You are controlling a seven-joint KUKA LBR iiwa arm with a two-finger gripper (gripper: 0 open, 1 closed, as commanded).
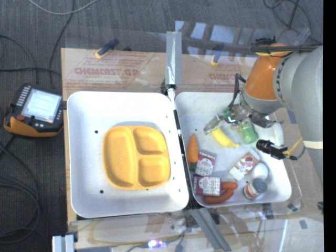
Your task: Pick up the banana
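Observation:
The yellow banana (223, 138) lies in the upper middle of the right bin (286, 190), tilted down to the right. My gripper (224, 123) hangs just above its upper end, at the end of the grey arm with the orange band. Its fingers (213, 125) stand open, spread over the banana, with nothing between them. A green bottle (248, 133) lies right beside the banana, partly under the wrist.
The right bin also holds a carrot (193, 148), two snack packets (205, 165), a red sausage (220, 193), a white carton (244, 166) and a can (253, 188). The left bin (84, 109) holds a yellow divided plate (137, 155).

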